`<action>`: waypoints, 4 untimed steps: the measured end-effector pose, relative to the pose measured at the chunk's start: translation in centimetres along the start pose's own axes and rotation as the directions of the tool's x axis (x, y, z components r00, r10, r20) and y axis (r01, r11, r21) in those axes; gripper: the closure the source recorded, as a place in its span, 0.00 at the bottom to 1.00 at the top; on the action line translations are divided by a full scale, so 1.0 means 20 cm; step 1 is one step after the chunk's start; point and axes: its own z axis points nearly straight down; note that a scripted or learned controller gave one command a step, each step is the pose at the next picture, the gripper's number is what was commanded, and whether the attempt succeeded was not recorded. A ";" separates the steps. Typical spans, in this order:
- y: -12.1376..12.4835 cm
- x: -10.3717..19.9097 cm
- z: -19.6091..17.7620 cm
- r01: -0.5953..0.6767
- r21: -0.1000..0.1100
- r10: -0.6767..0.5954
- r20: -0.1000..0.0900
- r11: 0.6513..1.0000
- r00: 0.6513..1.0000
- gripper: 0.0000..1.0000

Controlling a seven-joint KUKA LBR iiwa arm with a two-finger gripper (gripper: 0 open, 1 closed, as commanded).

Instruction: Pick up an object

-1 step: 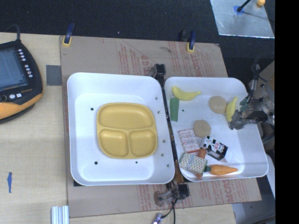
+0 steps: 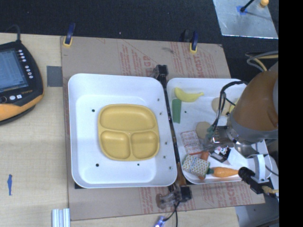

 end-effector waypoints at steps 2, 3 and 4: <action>0.32 -0.28 0.18 -0.004 -0.003 0.004 0.001 1.000 1.000 0.00; 0.77 -0.60 0.13 -0.003 -0.005 0.003 0.001 1.000 1.000 0.00; 0.66 -0.59 -0.05 -0.004 -0.003 0.004 -0.001 1.000 1.000 0.00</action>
